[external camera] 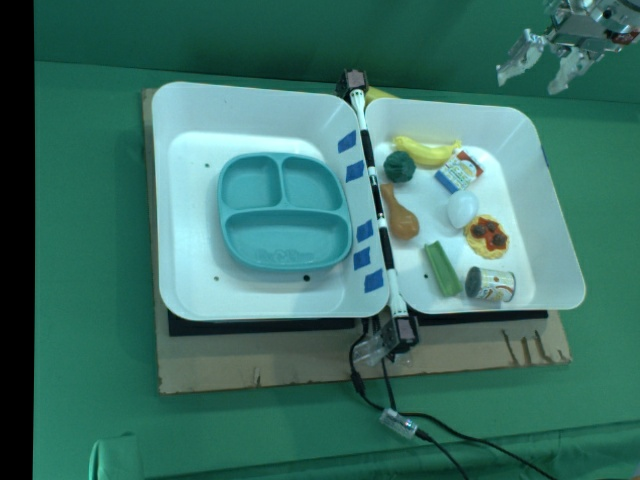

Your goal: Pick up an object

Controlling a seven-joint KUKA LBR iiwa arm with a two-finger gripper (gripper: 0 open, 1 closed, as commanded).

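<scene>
Nothing picked yet: gripper (546, 66) hangs wide and bare at 1 o'clock, well above the right bin (560, 258) of toy food.

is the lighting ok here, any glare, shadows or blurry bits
Camera view: lighting is even and soft, with a slight green-blue cast; the white right bin is bright but not blown out; shadows under the teal plate and the toy food are faint; the open gripper at the top right looks slightly soft; small items like the can stay legible.

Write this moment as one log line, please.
hand: open, raised beyond right bin | holding: nothing | banana, can: in bin
</scene>
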